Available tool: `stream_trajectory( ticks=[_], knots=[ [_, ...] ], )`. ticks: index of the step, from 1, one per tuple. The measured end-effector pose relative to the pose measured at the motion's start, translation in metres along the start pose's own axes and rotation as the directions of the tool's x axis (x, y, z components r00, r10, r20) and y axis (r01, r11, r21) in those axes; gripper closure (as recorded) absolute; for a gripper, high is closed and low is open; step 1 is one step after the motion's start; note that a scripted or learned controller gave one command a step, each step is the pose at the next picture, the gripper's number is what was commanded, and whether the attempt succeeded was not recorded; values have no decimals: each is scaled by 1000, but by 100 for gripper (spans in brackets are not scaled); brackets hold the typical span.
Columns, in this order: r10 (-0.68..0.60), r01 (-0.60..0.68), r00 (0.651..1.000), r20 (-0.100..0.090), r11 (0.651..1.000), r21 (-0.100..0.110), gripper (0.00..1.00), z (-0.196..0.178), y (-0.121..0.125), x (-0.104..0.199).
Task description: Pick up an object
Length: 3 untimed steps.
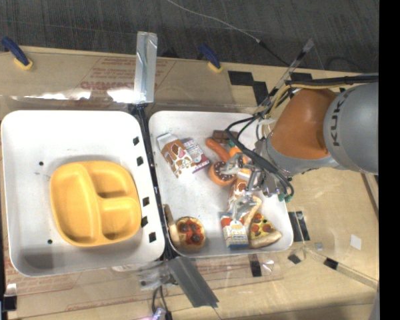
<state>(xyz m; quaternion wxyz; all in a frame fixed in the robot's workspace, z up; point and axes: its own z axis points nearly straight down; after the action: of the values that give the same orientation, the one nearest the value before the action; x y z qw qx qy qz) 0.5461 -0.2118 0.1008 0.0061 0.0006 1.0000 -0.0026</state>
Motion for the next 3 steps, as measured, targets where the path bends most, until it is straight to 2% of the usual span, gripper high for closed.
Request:
stream_trajectory(
  ticks=[1,2,3],
  knots=[
    [121,-121,993,-3,993,-1,0,4,1,-34],
    [308,-308,951,-6,951,-1,0,6,35,-46],
    [259,-259,966,-11,966,-2,0,7,38,50]
  ],
)
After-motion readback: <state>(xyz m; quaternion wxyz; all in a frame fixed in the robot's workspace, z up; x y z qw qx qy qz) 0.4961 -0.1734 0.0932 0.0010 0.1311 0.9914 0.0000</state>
